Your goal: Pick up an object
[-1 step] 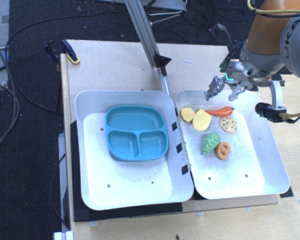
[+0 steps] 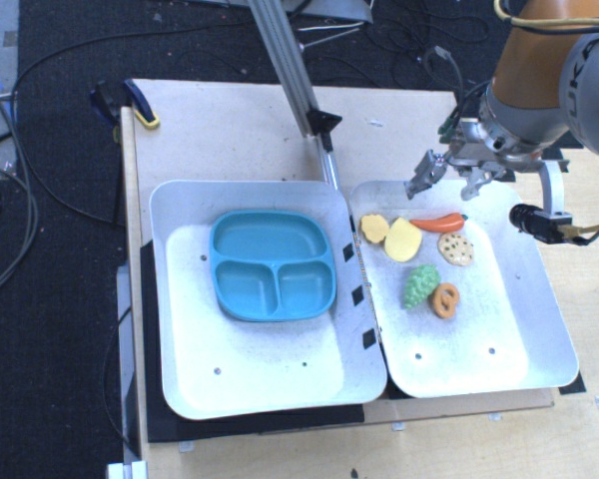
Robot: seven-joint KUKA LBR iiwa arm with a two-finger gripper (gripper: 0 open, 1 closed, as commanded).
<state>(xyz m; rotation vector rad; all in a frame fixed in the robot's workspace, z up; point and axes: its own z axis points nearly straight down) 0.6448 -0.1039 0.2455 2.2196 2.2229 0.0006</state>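
Above the right bin (image 2: pixel 539 337) my gripper (image 2: pixel 449 176) hangs spread open and holding nothing; approach step. The carrot (image 2: pixel 440 223) lies just below (closest pick), so next I descend and close.

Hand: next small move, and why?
Probably lower the hand toward the orange carrot-like toy. The hand hangs above the right bin's far edge with fingers spread and nothing between them, and that toy is the nearest item.
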